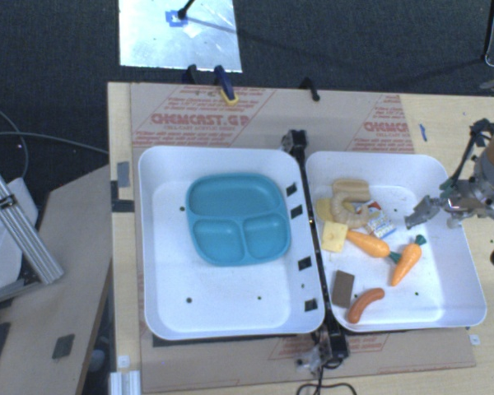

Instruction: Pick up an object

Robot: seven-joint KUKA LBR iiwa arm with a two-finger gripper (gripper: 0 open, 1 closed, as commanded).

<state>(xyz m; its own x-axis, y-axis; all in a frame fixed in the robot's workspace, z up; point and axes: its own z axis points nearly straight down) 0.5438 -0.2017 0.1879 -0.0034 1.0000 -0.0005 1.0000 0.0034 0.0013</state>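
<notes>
**Right bin stocked, arm poised at its far side**

Item: table [189, 109], covered with printed cardboard, bearing two shallow white bins side by side.

Item: left bin [160, 303]. Holds one blue divided plate [237, 219], lying flat near the middle.

Item: right bin [457, 290]. Holds the pickable things, clustered toward its left half: a pale ring-shaped piece [350, 200] at the top; a small printed packet [379, 222] just beside it; a yellow wedge [334, 237]; two toy carrots, one lying across [369, 243] and one slanted with a green top [406, 263]; a brown block [342, 287]; a reddish sausage [365, 304] nearest the front wall.

Item: gripper [420, 212], reaching in from the right over the right bin, its tip just right of the packet and above the slanted carrot. Whether the jaws are apart or together I cannot tell from here; nothing is visibly between them.

Step in hand, as I judge it: approach before a grasp, nothing lifted yet.

Handling note: the slanted carrot lies nearest and has room around it, so it looks the fairest target. A good attempt would line the jaws across its narrow width rather than along its length, come straight down, and close near mid-body. The crowded pieces at the top risk a double catch or a nudge.
</notes>
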